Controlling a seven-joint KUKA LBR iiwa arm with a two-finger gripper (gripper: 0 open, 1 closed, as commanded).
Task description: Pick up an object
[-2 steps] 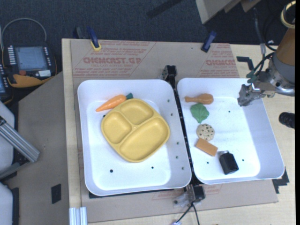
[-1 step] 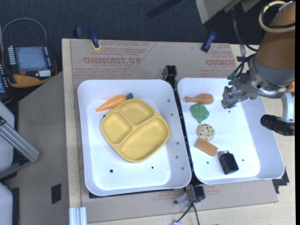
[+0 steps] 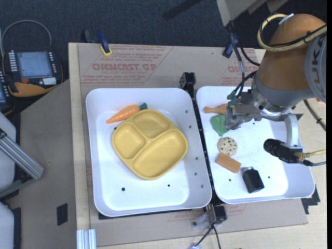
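Observation:
My gripper [image 3: 232, 119] hangs low over the upper left of the right bin [image 3: 295, 188], right beside a green object [image 3: 218, 123] whose right part it covers. A small orange-brown piece [image 3: 213, 109] lies just above the green one. Below the gripper sit a round speckled cookie [image 3: 226, 146], an orange-brown block [image 3: 228, 163] and a black box [image 3: 253, 180]. The arm's body hides the bin floor under it.
The left bin [image 3: 104, 191] holds a yellow divided plate [image 3: 149, 143] and an orange carrot [image 3: 123, 113] at its upper left. A black cylinder on the arm [image 3: 280, 150] juts over the right bin. Cables trail at the right.

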